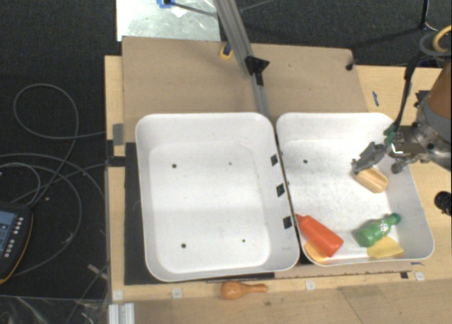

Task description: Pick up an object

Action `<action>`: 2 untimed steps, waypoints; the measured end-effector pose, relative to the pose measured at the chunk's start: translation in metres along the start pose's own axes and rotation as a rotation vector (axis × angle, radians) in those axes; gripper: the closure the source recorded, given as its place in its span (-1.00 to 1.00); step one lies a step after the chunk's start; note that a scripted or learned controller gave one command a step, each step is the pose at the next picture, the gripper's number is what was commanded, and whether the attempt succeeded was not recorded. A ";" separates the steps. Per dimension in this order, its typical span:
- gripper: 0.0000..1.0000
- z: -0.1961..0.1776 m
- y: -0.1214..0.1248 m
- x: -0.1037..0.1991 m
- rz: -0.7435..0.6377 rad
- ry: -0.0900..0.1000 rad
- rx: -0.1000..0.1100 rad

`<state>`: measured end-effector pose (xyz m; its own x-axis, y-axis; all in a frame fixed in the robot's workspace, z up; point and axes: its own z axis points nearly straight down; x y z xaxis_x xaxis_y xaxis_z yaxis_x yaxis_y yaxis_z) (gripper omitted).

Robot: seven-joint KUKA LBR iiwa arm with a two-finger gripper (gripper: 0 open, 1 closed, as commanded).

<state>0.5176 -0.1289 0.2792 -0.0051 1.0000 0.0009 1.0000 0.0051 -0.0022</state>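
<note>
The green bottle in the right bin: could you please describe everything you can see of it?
The green bottle is small and looks like glossy plastic, with a paler patch near its neck. It lies on its side in the right bin, near the bin's front right corner, its narrow end pointing up-right toward the wall. Its lower edge lies against a yellow object. The gripper is apart from it, farther back over the bin.
</note>
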 end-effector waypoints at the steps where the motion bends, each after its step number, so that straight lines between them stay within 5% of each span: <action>1: -1.00 -0.002 0.001 0.000 0.002 -0.001 -0.004; 2: -1.00 0.059 -0.003 -0.005 0.005 0.000 0.002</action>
<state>0.5141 -0.1336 0.2202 0.0002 1.0000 0.0008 1.0000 -0.0002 -0.0040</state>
